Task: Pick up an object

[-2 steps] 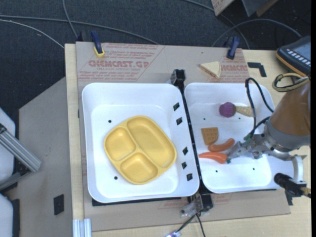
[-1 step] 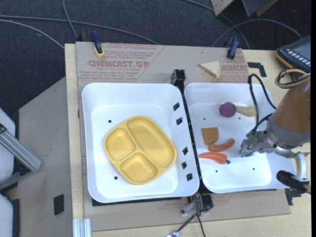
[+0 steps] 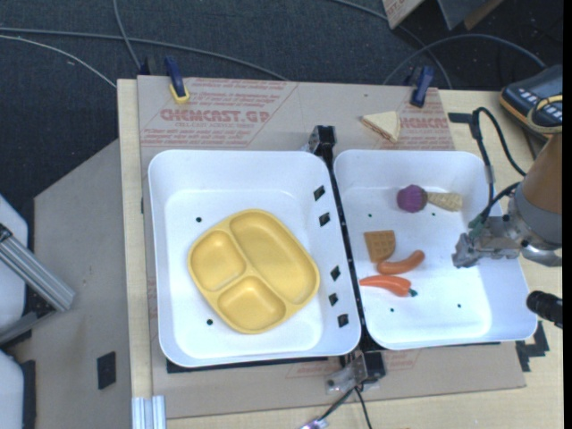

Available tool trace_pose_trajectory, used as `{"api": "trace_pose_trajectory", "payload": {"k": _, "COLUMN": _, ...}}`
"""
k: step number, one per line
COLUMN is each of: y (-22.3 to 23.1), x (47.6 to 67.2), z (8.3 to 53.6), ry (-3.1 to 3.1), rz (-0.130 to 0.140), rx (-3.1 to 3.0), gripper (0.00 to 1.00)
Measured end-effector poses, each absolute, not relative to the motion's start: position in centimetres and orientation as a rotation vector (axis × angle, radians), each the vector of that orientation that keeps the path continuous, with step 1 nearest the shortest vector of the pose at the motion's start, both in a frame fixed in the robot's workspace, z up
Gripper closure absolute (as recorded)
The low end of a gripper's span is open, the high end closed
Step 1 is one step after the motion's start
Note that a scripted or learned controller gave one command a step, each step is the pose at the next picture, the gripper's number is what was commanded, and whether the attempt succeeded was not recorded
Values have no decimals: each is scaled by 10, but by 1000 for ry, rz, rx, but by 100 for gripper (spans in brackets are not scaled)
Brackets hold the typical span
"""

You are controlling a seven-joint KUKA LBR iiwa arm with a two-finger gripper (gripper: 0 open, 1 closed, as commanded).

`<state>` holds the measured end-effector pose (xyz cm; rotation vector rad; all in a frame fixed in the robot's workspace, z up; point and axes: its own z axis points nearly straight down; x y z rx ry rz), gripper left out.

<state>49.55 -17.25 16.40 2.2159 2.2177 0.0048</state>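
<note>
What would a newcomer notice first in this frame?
The big yellow divided plate lying in the left bin draws the eye first. Next come the small toy foods in the right bin: a purple ice cream cone, a cracker, a sausage and a carrot, with the hand at that bin's right side.

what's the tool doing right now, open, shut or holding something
Tool: low over the right bin near its right side; open or closed cannot be told, and nothing is seen in it.
</note>
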Motion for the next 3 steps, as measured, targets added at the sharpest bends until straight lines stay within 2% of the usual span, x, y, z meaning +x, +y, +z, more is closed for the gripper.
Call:
{"api": "trace_pose_trajectory", "payload": {"k": 1, "y": -177, "x": 504, "z": 212, "ry": 2218, "rz": 5, "rx": 2216, "gripper": 100}}
{"api": "trace_pose_trajectory", "payload": {"k": 2, "y": -177, "x": 505, "z": 233, "ry": 2220, "rz": 3, "rx": 2217, "gripper": 100}}
{"api": "trace_pose_trajectory", "payload": {"k": 3, "y": -131, "x": 526, "z": 242, "ry": 2227, "rz": 4, "rx": 2214, "gripper": 100}}
